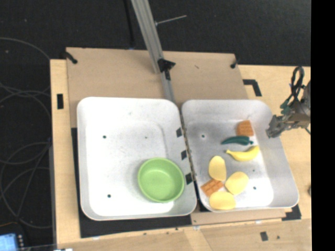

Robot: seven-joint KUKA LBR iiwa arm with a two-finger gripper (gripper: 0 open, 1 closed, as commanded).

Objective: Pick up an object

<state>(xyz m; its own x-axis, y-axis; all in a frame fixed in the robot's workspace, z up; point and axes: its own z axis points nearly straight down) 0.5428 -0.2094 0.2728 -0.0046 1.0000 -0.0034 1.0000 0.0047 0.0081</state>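
Note:
The right bin [209,119] holds several small things: an orange block [245,128], a dark green pepper-like piece [237,140], a yellow banana [244,153], three yellow rounded pieces [217,167] [237,182] [222,200] and a small orange piece [211,186]. A green bowl [160,179] sits in the left bin [115,124] near its front right corner. My gripper [274,128] hangs at the right bin's right rim, just right of the orange block, with nothing seen between its fingers.
A grey metal post [149,33] slants up from behind the bins' shared edge. The bins rest on a tan board [120,72]. Cables lie on the dark floor at left.

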